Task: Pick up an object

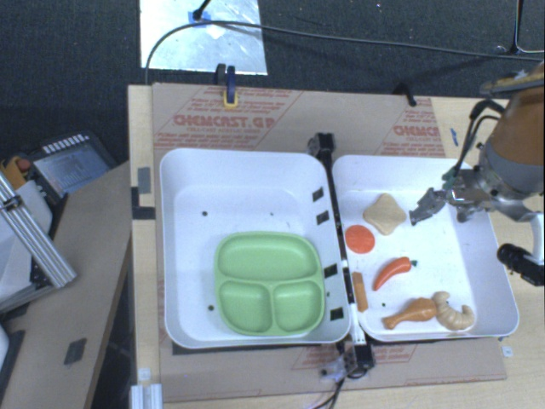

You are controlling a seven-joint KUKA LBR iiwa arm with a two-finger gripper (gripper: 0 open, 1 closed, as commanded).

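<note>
Bench, two bins | arm from right | claw [428,204] over right bin [485,262]

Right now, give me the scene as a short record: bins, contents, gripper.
left bin: green divided plate
right bin: tan bread piece, red-orange disc, red pepper, chicken drumstick, shrimp, small orange stick
gripper: over right bin, right of the bread piece, nothing visibly held
</note>
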